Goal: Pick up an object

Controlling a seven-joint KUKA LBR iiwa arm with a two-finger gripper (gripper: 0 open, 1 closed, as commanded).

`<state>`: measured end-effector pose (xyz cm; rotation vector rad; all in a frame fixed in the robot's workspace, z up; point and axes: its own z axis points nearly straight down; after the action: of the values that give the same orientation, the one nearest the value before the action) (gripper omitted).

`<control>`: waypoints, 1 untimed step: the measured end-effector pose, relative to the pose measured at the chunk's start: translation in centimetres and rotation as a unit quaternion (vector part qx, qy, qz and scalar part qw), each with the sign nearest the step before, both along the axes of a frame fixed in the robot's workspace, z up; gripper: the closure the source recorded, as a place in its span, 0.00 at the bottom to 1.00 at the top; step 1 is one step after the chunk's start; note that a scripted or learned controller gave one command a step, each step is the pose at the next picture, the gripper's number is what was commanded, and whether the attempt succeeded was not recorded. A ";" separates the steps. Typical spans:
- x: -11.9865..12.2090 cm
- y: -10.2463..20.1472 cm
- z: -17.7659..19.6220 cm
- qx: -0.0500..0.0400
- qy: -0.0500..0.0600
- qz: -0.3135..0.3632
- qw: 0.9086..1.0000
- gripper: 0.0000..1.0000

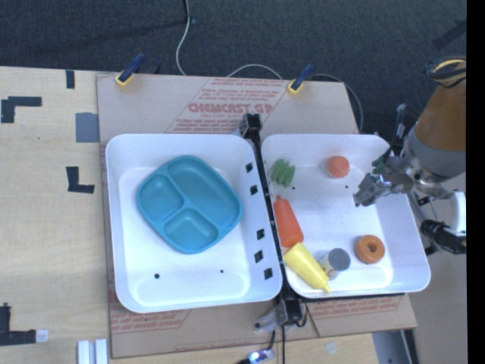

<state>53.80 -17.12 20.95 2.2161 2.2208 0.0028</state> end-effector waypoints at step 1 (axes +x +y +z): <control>1.1 5.3 1.0 0.002 0.002 0.002 1.000 1.00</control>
<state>54.92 -11.86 21.91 2.2142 2.2298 0.0025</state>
